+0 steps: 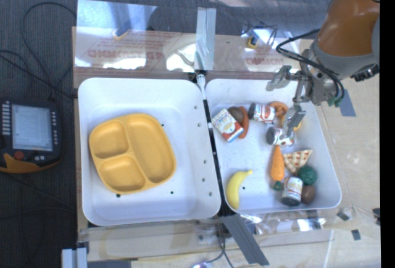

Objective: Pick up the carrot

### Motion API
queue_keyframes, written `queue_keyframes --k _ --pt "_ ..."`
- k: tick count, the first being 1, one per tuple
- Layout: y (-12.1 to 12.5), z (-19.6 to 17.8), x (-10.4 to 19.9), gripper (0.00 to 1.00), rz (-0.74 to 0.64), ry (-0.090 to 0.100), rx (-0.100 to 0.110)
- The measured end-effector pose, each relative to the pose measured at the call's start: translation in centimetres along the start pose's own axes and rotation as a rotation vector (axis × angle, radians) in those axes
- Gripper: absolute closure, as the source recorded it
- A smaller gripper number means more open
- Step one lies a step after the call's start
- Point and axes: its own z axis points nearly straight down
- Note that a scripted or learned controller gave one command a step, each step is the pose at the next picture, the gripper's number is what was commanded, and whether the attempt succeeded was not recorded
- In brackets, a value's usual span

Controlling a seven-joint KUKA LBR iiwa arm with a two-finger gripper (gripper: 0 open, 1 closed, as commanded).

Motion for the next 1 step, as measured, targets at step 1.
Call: queue_keyframes --k 1 --pt "-1.06 12.59 5.55 0.0 -0.153 0.01 -0.005"
